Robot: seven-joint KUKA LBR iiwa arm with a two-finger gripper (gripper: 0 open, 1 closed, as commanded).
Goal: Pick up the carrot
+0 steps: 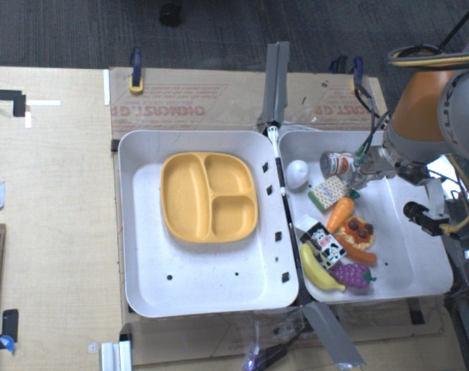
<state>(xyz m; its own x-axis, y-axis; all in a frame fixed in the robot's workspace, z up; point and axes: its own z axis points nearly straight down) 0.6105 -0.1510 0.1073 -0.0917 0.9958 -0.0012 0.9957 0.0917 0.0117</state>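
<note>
Now my pincer hovers just above the carrot; grip state unclear. Next: descend and clamp.

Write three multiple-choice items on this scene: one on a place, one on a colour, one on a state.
1. Where does the carrot lie?
A. right bin
B. left bin
C. bench

2. What colour is the divided plate?
A. blue
B. yellow
C. red

3. How does the carrot stand with the gripper?
A. lifted above the bin
B. lying in the bin, below the gripper
C. set on the plate

Answers: 1 A, it lies among the toys in the right bin. 2 B, the plate in the left bin is yellow. 3 B, it rests on the bin floor beside the banana.
</note>
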